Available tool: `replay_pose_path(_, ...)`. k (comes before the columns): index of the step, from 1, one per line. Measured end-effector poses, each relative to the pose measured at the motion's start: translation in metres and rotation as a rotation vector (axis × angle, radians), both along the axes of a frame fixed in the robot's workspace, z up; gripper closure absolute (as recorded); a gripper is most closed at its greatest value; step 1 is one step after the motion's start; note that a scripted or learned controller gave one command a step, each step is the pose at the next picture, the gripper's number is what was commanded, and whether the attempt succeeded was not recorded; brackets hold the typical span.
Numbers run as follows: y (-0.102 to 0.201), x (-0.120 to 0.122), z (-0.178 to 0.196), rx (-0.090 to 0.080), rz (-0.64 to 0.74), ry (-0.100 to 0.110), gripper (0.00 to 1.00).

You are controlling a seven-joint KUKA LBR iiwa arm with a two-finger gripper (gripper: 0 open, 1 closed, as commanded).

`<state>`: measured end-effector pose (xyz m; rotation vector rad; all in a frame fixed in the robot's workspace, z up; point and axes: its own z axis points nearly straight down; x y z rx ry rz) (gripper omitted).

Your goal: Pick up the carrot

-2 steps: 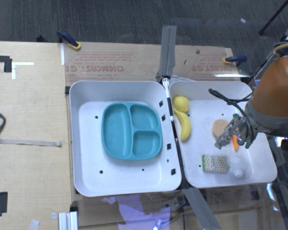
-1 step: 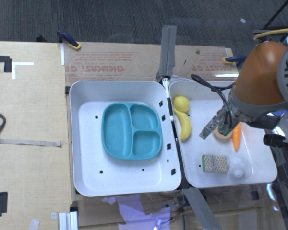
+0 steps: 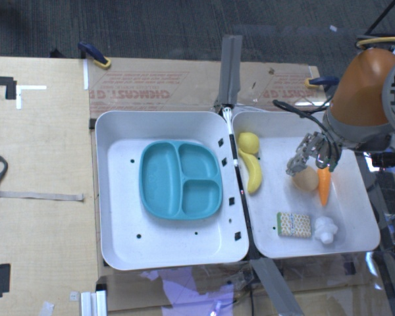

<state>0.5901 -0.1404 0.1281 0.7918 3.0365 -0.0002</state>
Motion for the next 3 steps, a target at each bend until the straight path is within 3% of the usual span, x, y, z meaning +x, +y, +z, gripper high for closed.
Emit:
replay_pose_path(1,-0.064,0.022,-0.034,-0.002,0.181,-0.003,1.00)
replay_pose_path(2,0.002,0.003,0.067,0.000,0.131,-0.003,1.00)
replay_pose_path(3,-0.017,-0.059,-0.029,-0.001,0.492,0.001,1.00)
